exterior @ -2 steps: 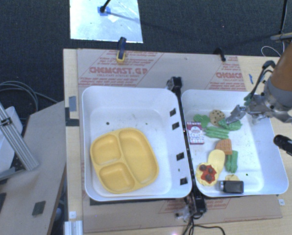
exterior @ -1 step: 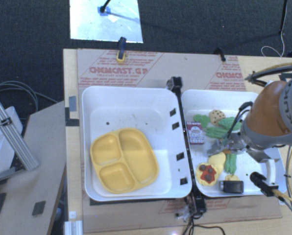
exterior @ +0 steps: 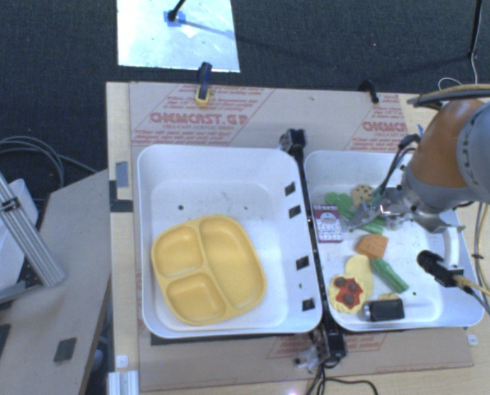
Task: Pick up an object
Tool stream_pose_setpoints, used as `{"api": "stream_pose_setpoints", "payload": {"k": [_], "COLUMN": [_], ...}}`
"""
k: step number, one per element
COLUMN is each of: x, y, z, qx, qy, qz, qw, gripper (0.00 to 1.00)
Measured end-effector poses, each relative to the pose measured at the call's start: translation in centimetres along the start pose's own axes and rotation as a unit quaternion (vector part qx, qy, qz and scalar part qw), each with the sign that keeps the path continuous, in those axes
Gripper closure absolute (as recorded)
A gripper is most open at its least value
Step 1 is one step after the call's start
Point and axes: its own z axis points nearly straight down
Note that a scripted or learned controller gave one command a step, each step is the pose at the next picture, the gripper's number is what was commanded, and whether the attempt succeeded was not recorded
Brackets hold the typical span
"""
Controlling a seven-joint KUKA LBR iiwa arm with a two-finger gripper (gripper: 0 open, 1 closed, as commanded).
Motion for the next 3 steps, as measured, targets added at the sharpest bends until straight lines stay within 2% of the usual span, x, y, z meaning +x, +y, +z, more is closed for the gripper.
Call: {"api": "stream_pose_setpoints", "payload": {"k": [1, 2, 3], "x": [2.8, 2.6, 0.6], "y": [-7.9, -7.4, -9.5], "z": [0.1, -1.1, -9.1], "qx": [0.007, 0.002, 0.0], "qy": [0.003, 0.0, 0.0], "qz": [0.002, 0.002, 0.003], "qw": [1.0, 1.0, 1.0], "gripper": [0.0, 1.0, 1.0]}}
